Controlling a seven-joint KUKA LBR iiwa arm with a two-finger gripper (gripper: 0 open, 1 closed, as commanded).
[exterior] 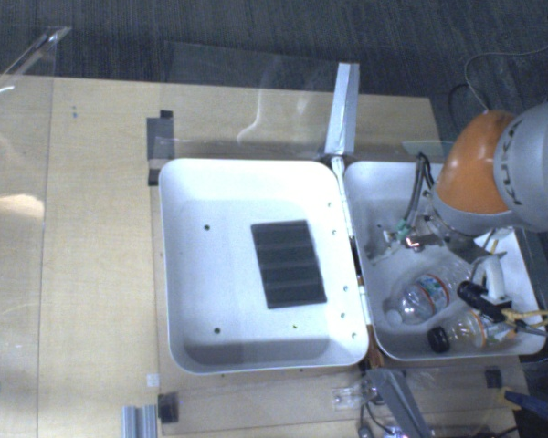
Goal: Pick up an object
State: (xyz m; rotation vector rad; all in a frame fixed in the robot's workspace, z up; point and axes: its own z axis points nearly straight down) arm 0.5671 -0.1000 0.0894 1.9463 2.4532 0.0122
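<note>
1. Desk point(91, 245): pale wood, lying under and all round the left bin.
2. Left bin point(201, 281): shallow, white, rounded corners. Taken as the reference for every entry.
3. Arm point(521, 167): grey with an orange band point(470, 176). It enters from well to the right of the left bin and bends down over the neighbouring bin.
4. Right bin point(374, 199): shallow and white, set against the left bin's right-hand wall.
5. Dark ribbed slab point(289, 263): flat and rectangular, lying on the left bin's floor a little right of its centre, apart from all four walls, long side slightly tilted.
6. Clear bottle point(418, 297): plastic, on its side in the right bin, just beyond the left bin's right wall, toward the near end.
7. Black-capped bottle point(461, 334): on its side, further right of the left bin than the clear bottle and nearer the front edge.
8. Tool point(409, 235): low in the right bin, just right of the left bin's wall and beside the clear bottle's far end. Whether it is open or closed cannot be told, and nothing is seen held.
</note>
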